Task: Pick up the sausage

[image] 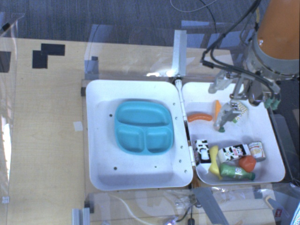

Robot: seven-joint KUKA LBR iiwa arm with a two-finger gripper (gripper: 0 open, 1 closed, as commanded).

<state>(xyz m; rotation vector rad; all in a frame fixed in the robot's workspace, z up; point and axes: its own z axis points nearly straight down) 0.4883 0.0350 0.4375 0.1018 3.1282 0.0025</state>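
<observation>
Your gripper [224,121] hangs low in the right bin [276,139], fingers apart on nothing, just right of the sausage [199,118] lying near the divider, seemingly poised to grab it.

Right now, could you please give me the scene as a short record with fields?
left bin: holds a blue divided plate
right bin: holds the food items
sausage: lies in the right bin, near the divider
carrot: beside the sausage, upper right of it
gripper: above the right bin, right of the sausage
front row: milk carton, banana, tomato, green bottle, can
</observation>
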